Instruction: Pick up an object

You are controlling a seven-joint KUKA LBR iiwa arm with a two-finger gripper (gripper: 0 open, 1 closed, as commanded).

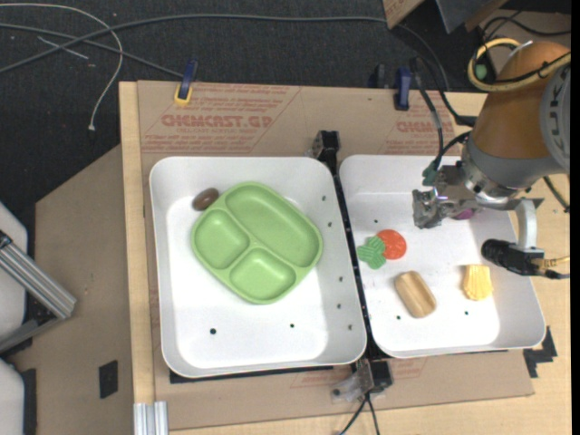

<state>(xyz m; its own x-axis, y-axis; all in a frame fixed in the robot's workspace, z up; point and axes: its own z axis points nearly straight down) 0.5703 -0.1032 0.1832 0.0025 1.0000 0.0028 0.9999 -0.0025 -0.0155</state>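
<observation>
Two shallow white bins of smooth moulded plastic with rounded corners sit side by side on a brown cardboard sheet printed with red lettering. The sheet is held at its far edge by two blue clamps [188, 78], and dark carpet crossed by pale cables [63, 34] surrounds the bench.

The left bin [181, 324] holds one light green tray [256, 241], matte, rounded and divided into three compartments, lying toward the bin's far half. One small brown oval object [207, 198] rests just beside the tray's far-left edge.

The right bin [453, 329] holds three loose toy pieces. One is a red rounded piece with a green leafy part [382, 246], near the bin's left edge. One is a tan cylindrical piece [415, 294], smooth, lying toward the near edge. One is a yellow ridged piece [478, 282], near the right edge. A small purple item [464, 213] is partly hidden under the wrist.

The arm, grey with an orange segment [521, 98], reaches over the far right part of the right bin. Its gripper [430, 208], dark metal, hangs over bare bin floor beyond the red and green piece and apart from it. Whether the gripper is released or clenched cannot be told, and nothing is seen in its grasp.
</observation>
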